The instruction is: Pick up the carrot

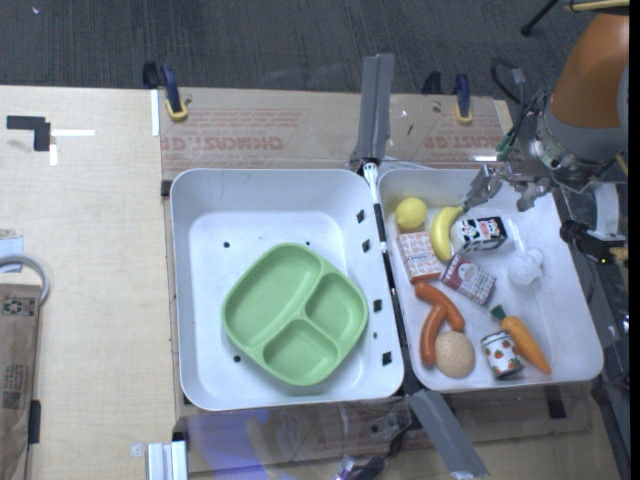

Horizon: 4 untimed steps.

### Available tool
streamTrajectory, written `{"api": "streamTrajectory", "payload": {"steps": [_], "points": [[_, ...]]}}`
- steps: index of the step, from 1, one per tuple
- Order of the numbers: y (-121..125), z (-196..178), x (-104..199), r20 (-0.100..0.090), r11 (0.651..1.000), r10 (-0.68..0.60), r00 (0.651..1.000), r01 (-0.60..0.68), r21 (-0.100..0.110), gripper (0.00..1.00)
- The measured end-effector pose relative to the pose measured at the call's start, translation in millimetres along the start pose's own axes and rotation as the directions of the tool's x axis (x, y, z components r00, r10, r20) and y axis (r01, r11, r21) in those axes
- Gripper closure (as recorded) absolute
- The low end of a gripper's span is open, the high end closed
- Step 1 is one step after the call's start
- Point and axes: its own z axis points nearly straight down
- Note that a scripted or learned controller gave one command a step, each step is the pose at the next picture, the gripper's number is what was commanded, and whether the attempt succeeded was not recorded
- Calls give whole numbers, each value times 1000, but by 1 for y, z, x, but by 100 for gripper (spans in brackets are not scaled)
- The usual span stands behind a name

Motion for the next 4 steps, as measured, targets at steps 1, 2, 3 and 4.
{"api": "streamTrajectory", "payload": {"steps": [1, 2, 3, 4], "points": [[18, -34, 40, 1, 995, 101, 995, -101, -2, 0], [-41, 64, -26, 0, 1000, -8, 1000, 8, 0, 0], [-99, 116, -74, -2, 1000, 24, 1000, -24, -3, 0], [-140, 123, -64, -3, 977, 215, 977, -215, 1, 0]]}}
